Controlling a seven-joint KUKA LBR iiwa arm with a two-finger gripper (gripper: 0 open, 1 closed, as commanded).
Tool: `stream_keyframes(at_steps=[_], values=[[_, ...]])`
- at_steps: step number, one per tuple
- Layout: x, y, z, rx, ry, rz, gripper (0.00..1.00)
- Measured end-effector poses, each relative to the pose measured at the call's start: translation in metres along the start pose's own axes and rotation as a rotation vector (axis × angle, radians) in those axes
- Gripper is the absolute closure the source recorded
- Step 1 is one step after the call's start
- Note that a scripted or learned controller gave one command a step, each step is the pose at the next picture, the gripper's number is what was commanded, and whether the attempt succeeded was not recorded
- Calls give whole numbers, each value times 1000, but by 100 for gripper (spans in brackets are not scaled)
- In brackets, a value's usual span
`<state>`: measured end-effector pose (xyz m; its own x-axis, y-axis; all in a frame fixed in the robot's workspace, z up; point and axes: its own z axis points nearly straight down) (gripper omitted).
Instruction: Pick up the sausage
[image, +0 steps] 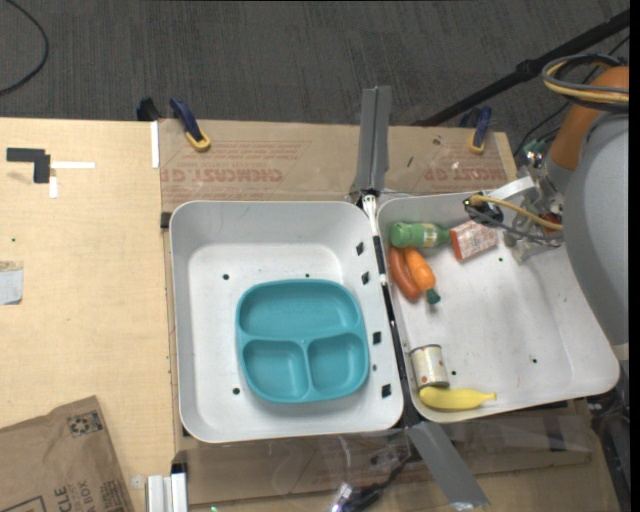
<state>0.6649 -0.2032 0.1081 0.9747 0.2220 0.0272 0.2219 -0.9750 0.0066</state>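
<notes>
Big grey round arm (605, 215), orange band (575, 135) near the top, yellow and black cables (585, 85) looping over it

Fixed above the tabletop (80, 300), looking down at a slant. Far enough back to take in both white bins: left bin (200, 300), right bin (520, 330). Arm (600, 200) entering from the right.
</notes>
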Motion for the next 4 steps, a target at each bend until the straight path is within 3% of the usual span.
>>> stream_keyframes(at_steps=[1,2,4], values=[[6,-68,3,-1,-4,-20,0],[7,-45,2,5,-1,-109,0],[6,-56,1,-7,1,5,0]])
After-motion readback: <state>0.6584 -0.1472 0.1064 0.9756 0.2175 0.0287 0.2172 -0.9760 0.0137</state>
